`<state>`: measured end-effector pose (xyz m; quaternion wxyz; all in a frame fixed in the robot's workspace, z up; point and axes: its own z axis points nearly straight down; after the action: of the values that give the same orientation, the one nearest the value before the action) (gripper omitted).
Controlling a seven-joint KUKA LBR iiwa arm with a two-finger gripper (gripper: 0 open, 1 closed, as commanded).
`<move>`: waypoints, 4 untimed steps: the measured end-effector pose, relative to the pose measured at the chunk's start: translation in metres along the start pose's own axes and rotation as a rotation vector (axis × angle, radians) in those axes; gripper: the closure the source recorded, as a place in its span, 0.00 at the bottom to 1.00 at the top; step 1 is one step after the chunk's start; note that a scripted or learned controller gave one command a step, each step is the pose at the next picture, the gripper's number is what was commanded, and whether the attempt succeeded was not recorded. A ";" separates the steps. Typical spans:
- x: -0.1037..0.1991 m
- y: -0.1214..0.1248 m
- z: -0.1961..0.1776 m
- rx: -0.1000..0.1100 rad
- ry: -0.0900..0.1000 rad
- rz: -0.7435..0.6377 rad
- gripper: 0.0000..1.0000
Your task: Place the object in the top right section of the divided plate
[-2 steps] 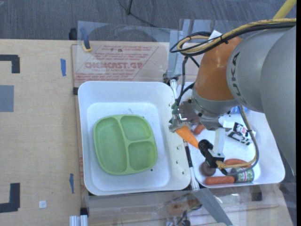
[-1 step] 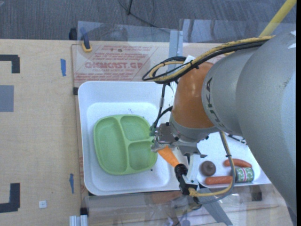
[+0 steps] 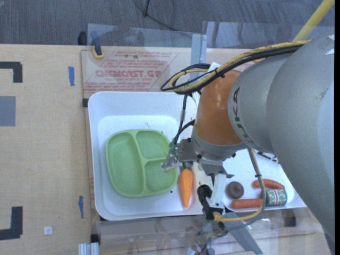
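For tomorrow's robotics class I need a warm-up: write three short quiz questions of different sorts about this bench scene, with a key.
1. True or false: the orange toy carrot lies inside the green divided plastic plate.
2. Multiple choice: which shallow white bin holds the green divided plate? A) the left white bin B) the right white bin C) neither
3. Fill in: next to the small green can lie two red toy ______.

Key
1. False: the carrot lies just off the plate's right edge, on the bin floor.
2. A.
3. Sausages, one above the can and one to its left, near the brown round piece.
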<state>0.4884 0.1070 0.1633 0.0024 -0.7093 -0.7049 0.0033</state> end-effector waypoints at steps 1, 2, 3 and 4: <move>-0.001 -0.001 -0.008 0.004 -0.002 -0.001 1.00; 0.046 0.022 -0.046 -0.004 -0.001 -0.120 1.00; 0.024 0.014 -0.099 -0.005 -0.001 0.060 1.00; 0.078 0.083 -0.078 -0.007 -0.001 -0.171 1.00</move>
<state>0.5724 0.1848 0.2401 -0.0001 -0.6465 -0.7629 0.0013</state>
